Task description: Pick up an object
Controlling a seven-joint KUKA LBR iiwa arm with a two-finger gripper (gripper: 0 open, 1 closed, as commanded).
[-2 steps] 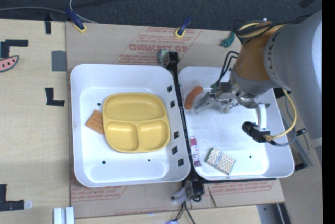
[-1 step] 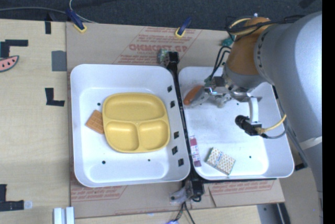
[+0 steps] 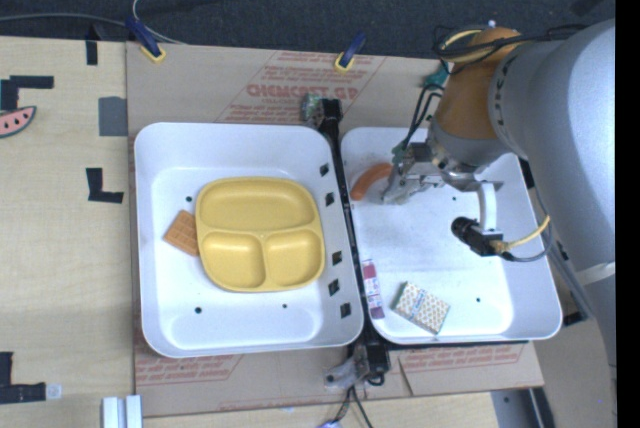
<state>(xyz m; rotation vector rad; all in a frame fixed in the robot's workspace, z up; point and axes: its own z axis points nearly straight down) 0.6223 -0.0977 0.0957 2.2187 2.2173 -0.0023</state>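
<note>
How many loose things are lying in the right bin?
3: an orange piece by the gripper, a patterned packet near the front, a small wrapper along the left wall. The arm may hide more.

1. A light wooden bench (image 3: 60, 246) carried a brown cardboard sheet (image 3: 290, 86)
2. Two shallow white bins, the left bin (image 3: 160, 216) and the right bin (image 3: 520, 306), sat side by side on the cardboard, touching

Red print on cardboard sheet (image 3: 290, 86), upside down, not legible
</note>
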